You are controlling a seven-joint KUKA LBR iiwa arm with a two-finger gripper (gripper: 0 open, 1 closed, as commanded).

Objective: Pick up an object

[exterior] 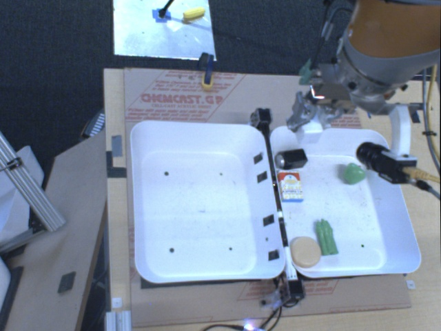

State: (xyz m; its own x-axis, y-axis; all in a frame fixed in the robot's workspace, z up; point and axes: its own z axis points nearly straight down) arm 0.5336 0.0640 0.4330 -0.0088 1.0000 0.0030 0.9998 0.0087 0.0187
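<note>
In the right bin point(393, 254) lie a dark cylinder-like object point(291, 159), a small red and white carton point(291, 185), a green round object point(354, 174), a green ridged vegetable toy point(325, 236) and a tan disc point(305, 251). My gripper point(308, 119) hangs over the bin's back left corner, above and just behind the dark object. Nothing shows between its fingers.
The left bin point(148, 254) stands beside the right one, with a black clip rail point(271, 185) along the shared edge. A black cylindrical device point(381, 161) juts over the right bin's back right. A metal sheet point(164, 19) lies behind the bench.
</note>
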